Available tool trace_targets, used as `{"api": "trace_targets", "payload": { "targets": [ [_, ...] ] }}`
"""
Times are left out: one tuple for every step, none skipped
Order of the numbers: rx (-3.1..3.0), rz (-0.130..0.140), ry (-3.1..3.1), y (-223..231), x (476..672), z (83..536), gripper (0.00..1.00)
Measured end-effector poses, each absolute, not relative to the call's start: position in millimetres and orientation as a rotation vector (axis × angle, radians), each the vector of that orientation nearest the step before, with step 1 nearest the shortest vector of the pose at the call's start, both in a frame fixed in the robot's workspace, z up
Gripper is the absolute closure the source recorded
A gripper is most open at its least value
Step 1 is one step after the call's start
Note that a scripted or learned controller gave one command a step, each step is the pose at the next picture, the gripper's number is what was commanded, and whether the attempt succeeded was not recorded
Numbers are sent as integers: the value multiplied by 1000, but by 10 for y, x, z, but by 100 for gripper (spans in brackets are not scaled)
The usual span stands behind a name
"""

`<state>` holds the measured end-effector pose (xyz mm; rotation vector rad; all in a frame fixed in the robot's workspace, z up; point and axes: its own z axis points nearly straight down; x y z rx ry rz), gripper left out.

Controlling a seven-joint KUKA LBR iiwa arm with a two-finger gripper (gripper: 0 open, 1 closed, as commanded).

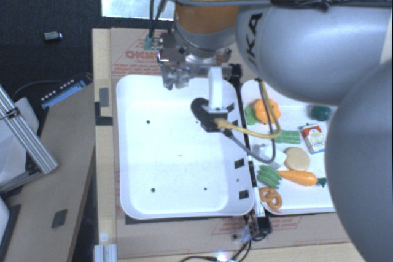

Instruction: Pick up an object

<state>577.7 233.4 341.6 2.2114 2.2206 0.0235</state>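
My gripper (174, 79) hangs over the far edge of the left white bin (153, 193), below the orange band of the wrist. Nothing shows beneath it or in its grasp. The objects lie in the right bin (307, 208): an orange fruit (268, 110) beside a green piece (251, 113), a teal item (319, 111), a red and white box (313, 137), a green bean pod (286, 137), a beige round piece (298, 159), a carrot (298, 178), a green vegetable (268, 176) and a pretzel (270, 197). The arm hides the right bin's far and right parts.
The big grey arm (319, 40) crosses the upper right of the view. Cardboard (129, 58) lies under both bins. A metal frame (24, 138) and a blue strip (61, 92) sit off the bench at the left.
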Motion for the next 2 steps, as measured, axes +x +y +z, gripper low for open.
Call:
{"api": "trace_targets", "payload": {
  "targets": [
    [2216, 1, 2226, 2339, 5694, 3274, 100],
    [2221, -3, 2223, 2341, 5815, 2692, 100]
  ]
}}
